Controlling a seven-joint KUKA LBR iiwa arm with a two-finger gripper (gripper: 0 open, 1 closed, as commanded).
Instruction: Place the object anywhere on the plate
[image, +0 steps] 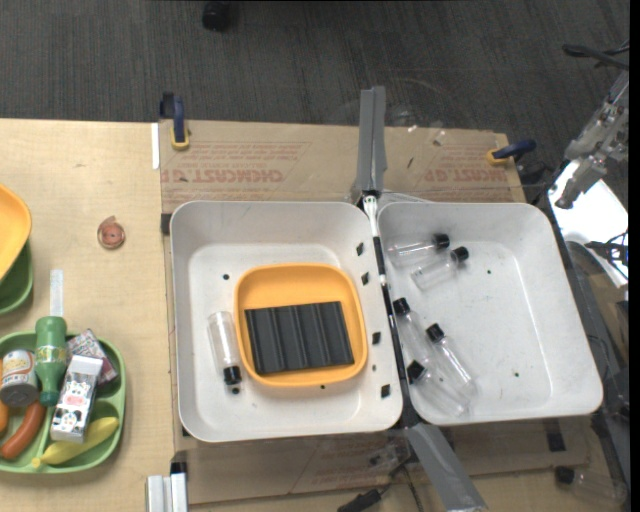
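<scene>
— Where was the dark grey ribbed rectangular block (300, 335)?

— It lay flat on the orange square plastic plate (250, 290), filling most of the plate's middle, long side running left to right.

— And the plate?

— It sat in the middle of the left shallow white bin (200, 240), on the surface (300, 160).

— Was anything else in that bin?

— One clear plastic vial with a black cap (224, 345) lay on the bin floor just beside the plate's left edge, cap towards the near side. Whether it touched the rim, I couldn't tell.

— What about the right shallow white bin (520, 300)?

— Several more clear black-capped vials (445, 360) lay scattered along its left half, some near the far wall and some by the near corner. All were well apart from the plate.
</scene>
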